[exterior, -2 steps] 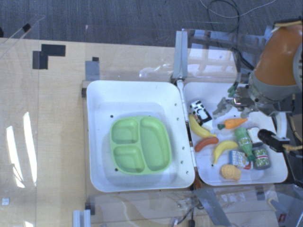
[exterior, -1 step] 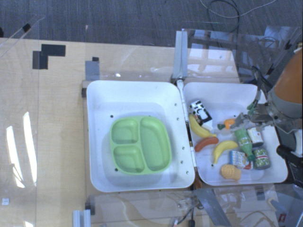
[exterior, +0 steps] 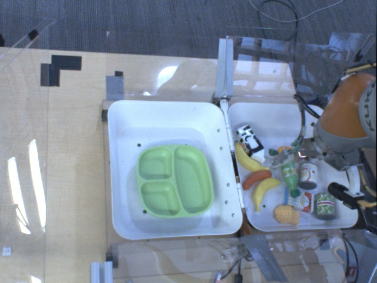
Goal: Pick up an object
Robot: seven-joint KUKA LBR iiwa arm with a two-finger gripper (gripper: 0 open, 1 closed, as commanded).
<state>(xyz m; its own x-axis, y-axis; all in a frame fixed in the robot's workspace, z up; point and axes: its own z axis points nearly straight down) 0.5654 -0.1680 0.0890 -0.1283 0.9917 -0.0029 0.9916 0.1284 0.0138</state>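
The right bin [exterior: 265, 114] holds the loose objects. A black-and-white toy [exterior: 248, 139] lies at its left, with a banana [exterior: 247, 160], a red sausage [exterior: 257, 178] and a second banana [exterior: 264, 191] below it. A green bottle [exterior: 290, 175] and a small can [exterior: 307, 174] sit in the middle. A red-and-white carton [exterior: 300, 200], a green-labelled can [exterior: 325, 206] and a yellow corn-like piece [exterior: 286, 215] lie along the front. My gripper [exterior: 301, 152] hangs low over the bottle and small can, its tip blurred against them. Nothing is visibly held.
The left bin [exterior: 123, 122] holds a green divided plate [exterior: 175, 180]. The arm's orange band [exterior: 347, 114] and grey wrist cover the right bin's right side. A metal divider [exterior: 224, 69] runs between the bins at the back. Cables lie on the floor beyond.
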